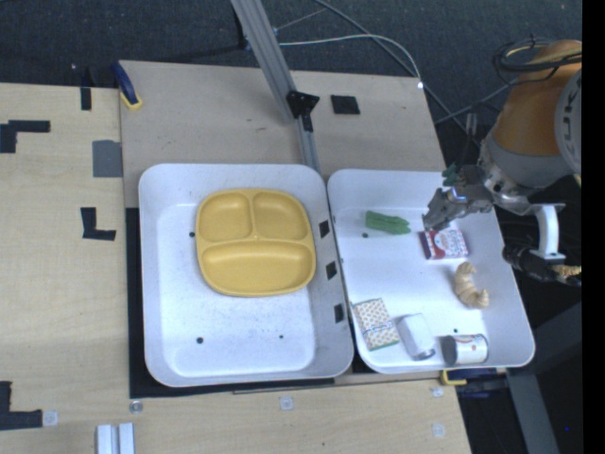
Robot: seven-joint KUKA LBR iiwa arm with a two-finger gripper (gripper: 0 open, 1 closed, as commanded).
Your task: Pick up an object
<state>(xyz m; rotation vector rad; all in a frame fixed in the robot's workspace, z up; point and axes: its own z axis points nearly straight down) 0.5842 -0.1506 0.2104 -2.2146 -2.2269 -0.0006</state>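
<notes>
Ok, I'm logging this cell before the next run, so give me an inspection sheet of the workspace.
Surface: bench bearing two white bins, left bin and right bin.
Job's things: in the right bin, green item, red packet, tan lump, patterned pad, grey piece, can.
Clutter: yellow tray in the left bin.
Grippers: gripper over the right bin, above the red packet.
Cables: white cable behind the bench.
Surroundings: dark floor.
</notes>
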